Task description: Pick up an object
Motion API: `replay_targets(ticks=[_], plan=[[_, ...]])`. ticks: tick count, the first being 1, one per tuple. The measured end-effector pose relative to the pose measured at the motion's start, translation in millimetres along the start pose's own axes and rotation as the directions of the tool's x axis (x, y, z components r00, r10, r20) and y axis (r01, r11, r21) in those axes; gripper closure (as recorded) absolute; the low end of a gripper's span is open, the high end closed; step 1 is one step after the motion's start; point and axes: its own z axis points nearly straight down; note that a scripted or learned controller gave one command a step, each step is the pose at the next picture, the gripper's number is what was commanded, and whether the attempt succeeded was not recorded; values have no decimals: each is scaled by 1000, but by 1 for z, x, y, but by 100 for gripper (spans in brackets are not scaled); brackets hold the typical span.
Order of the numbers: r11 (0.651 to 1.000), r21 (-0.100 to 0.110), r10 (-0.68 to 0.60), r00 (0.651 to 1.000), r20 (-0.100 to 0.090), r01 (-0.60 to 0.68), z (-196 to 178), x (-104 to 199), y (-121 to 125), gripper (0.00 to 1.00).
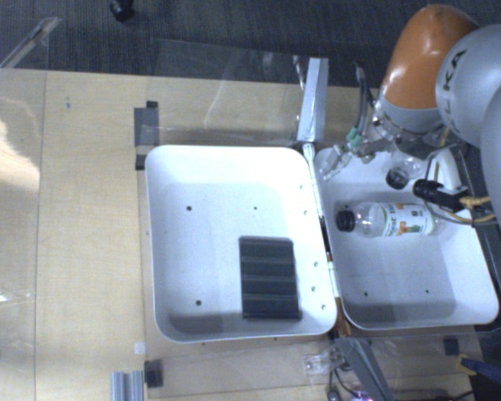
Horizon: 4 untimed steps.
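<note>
A clear plastic bottle (388,220) with a black cap and a colourful label lies on its side in the right bin (417,295), cap pointing left. A black ribbed rectangular block (269,277) lies flat in the left bin (192,224), towards its front right. My gripper (344,152) hangs over the far left corner of the right bin, up and to the left of the bottle and apart from it. The grey arm with its orange band (422,53) covers the bin's far right part.
A transparent upright panel (313,98) stands behind the gap between the two bins. The wooden bench (67,224) stretches out to the left. Cables (451,199) run along the arm over the right bin's right side.
</note>
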Motion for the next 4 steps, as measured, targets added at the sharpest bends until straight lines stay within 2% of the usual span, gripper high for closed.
replay_targets(ticks=[1, 2, 3, 4], plan=[[994, 4, 111, 994, -1, -111, 76, -24, -67, 0], [997, 1, 78, 997, 1, -78, 26, -65, -89, 0], [1000, -4, 0, 1000, 4, 0, 98, -95, -86, 0], [985, -4, -171, 985, 3, 171, 96, -50, -100, 0]])
